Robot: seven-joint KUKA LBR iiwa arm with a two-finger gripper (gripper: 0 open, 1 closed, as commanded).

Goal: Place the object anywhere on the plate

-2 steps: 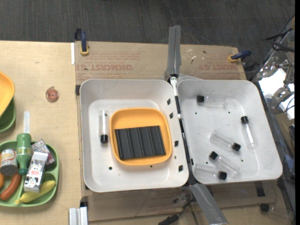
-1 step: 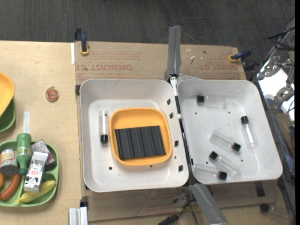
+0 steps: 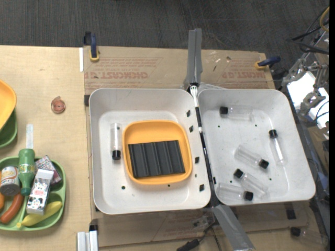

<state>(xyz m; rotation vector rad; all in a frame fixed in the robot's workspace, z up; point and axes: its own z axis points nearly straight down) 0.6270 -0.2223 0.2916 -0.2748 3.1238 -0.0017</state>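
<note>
While the black ridged slab (image 3: 157,158) lies flat on the orange plate (image 3: 155,126), sits in the left bin (image 3: 102,192) beside a capped tube (image 3: 115,139).

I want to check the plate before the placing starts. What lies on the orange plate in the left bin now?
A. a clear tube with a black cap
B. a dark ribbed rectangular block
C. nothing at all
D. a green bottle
B: a dark ribbed block lies flat on the orange plate, while a clear capped tube lies beside the plate on the floor of the left bin.

Arm clear of both bins (image 3: 99,140) (image 3: 296,140)
</note>
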